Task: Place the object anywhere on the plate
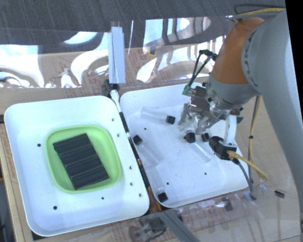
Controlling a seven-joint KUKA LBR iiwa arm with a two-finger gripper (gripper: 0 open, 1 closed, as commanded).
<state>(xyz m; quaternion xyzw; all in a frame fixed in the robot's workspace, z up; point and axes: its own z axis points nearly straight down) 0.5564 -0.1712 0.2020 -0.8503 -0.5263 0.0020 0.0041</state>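
We observe the arm (262, 67) entering from the right, its grey body running up the right side of the view and its orange band curving over the upper right corner of the right bin (168, 194). The wrist bends downward and to the left, bringing the gripper (193, 125) low over the upper right part of that bin. Cables run off the wrist, and a yellow-tipped line trails toward the bin's lower right corner.

The gripper's metal linkage and dark tips are in view, but we cannot tell whether the claw is released or clenched; nothing can be confirmed between its tips.

The task object, a dark ridged block (80, 161), lies flat on the green plate (104, 138) in the left bin (35, 214), well apart from the gripper. The block is slightly turned against the plate's edges and sits wholly within the plate's rim. The plate rests near the middle of the left bin.

The two bins stand side by side, touching along a central seam. A clear panel (112, 44) stands behind them, catching bright reflections.
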